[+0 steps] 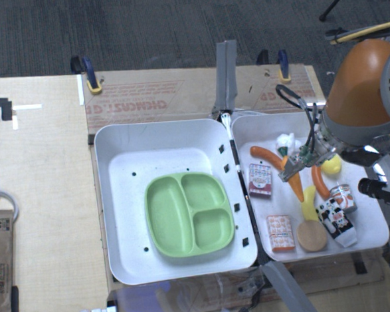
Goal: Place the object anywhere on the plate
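The green plate (189,214) lay in the left bin (117,191), its three wells bare. The gripper (291,172) hung over the right bin (377,236), low among the toys; whether it was open or closed could not be told. A carrot (295,185) lay just at its 6 o'clock, a sausage (267,155) at 10 o'clock, a red carton (260,180) at 9 o'clock. A lemon (331,166) sat at 3 o'clock, a cookie (312,236) further at 6 o'clock
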`<control>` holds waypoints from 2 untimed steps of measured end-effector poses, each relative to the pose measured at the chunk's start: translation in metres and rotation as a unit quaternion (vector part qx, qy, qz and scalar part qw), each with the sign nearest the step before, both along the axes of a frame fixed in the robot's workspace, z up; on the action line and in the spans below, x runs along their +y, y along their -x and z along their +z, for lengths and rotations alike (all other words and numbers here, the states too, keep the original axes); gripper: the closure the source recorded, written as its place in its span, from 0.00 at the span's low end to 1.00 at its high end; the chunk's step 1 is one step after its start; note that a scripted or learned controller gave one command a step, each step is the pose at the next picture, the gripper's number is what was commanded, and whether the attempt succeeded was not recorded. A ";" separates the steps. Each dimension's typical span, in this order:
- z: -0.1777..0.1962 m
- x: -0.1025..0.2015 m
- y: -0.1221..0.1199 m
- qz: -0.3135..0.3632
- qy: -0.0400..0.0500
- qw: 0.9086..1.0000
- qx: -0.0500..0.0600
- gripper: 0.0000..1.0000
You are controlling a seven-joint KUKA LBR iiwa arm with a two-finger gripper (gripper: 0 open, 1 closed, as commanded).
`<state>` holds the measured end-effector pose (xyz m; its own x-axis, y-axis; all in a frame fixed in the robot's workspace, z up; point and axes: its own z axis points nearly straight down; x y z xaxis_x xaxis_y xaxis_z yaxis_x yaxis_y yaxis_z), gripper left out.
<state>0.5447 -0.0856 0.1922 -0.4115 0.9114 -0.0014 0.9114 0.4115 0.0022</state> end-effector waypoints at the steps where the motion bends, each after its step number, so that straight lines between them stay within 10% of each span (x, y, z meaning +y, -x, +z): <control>1: -0.001 0.077 0.008 0.087 0.000 0.996 0.002 1.00; 2: 0.052 0.104 0.067 0.023 0.000 1.000 0.002 1.00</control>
